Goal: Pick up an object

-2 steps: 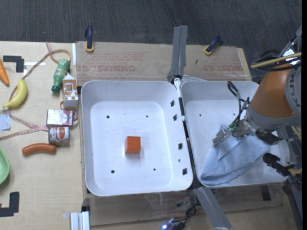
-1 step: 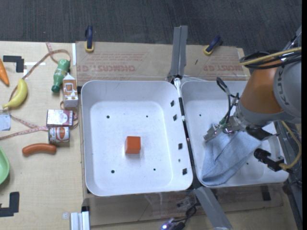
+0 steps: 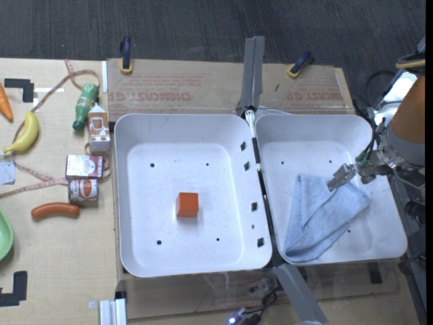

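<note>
Two white bins sit side by side on the desk, and in the right bin the fingers, whose opening I cannot tell, hover at the upper right edge of the blue cloth, which stretches diagonally toward lower left.

On the tabletop left of the bins lie a banana, a carrot, a green bottle, a small carton, a printed box, a can and a sausage. Two clamps grip the cardboard behind.
</note>
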Tool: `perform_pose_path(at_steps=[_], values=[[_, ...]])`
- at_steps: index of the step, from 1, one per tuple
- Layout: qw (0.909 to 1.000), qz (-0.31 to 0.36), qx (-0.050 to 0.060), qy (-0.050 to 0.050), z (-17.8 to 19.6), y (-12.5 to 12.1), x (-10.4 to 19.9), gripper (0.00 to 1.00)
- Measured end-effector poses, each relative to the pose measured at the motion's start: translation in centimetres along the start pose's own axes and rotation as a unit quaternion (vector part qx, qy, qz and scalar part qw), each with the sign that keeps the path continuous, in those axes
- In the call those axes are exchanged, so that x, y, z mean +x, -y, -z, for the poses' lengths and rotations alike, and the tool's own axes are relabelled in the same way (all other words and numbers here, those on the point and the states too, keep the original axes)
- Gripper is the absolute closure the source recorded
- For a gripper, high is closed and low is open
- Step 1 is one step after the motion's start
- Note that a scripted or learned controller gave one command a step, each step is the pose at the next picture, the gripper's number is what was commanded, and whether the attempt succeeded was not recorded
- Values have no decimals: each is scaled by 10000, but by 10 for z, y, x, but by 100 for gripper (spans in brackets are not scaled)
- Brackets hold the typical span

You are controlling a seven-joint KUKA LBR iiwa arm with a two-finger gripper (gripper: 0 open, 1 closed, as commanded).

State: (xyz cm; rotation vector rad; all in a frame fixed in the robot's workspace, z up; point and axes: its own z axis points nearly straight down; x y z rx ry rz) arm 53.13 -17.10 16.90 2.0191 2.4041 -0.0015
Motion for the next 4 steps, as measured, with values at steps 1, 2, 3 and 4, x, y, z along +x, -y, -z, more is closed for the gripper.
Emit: perform_pose_path(at_steps=[1,2,3,4], values=[[9978,-670,9,-4,79,47,26,0],[9986,-528,10,-1,88,56,-12,0],[9771,-2129,17,0,90,52,-43,0],[9208,-3900,24,2,73,-28,-12,0]])
